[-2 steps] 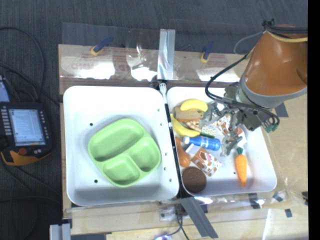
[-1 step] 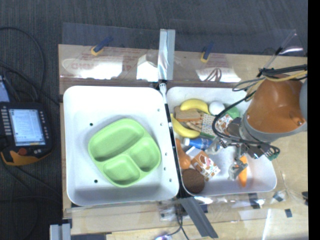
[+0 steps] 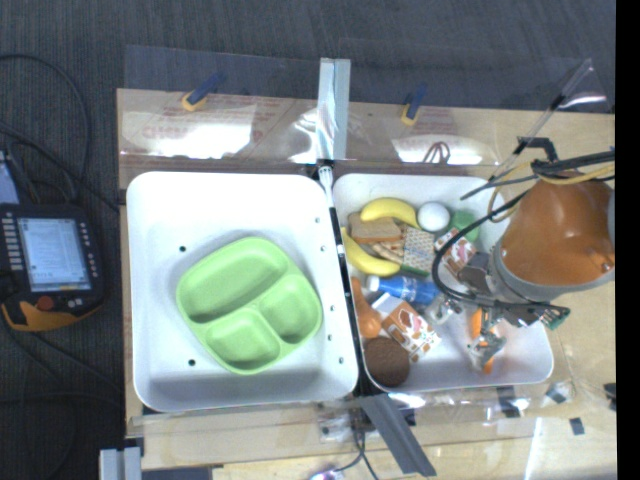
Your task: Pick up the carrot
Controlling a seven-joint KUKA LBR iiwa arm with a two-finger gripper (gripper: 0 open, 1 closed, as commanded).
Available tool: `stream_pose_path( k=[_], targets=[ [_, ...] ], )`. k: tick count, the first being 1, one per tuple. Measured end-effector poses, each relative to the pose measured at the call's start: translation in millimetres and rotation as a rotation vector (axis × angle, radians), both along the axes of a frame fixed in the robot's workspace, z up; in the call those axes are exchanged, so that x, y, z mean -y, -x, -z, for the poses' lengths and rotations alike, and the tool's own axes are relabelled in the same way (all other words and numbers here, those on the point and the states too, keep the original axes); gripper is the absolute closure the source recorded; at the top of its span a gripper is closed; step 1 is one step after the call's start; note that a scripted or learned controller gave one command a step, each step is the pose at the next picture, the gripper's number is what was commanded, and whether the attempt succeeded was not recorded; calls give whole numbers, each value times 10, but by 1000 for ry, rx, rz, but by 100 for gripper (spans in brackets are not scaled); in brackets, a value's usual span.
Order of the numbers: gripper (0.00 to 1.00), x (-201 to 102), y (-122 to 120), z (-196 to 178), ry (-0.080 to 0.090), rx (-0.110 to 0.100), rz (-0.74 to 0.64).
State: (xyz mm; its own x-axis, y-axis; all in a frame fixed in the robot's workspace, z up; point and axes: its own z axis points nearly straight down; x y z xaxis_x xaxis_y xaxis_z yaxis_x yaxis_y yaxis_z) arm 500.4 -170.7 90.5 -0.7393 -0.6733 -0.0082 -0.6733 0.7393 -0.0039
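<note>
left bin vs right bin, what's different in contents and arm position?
The left bin holds one thing, a green divided plate; the right bin holds a crowded pile, bananas among it. The arm hangs over the right bin, not the left bin. Both are shallow, white and side by side.

On the worktop (image 3: 140, 128) two bins sit side by side: the left bin (image 3: 160, 218) holds a divided plate (image 3: 250, 303), the right bin (image 3: 525, 363) a heap of items beneath the end effector (image 3: 483, 343).
</note>
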Motion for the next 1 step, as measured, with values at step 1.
stream_pose_path(
  k=[1],
  targets=[
    [100, 1, -28, -120, 4, 7, -1]
  ],
)
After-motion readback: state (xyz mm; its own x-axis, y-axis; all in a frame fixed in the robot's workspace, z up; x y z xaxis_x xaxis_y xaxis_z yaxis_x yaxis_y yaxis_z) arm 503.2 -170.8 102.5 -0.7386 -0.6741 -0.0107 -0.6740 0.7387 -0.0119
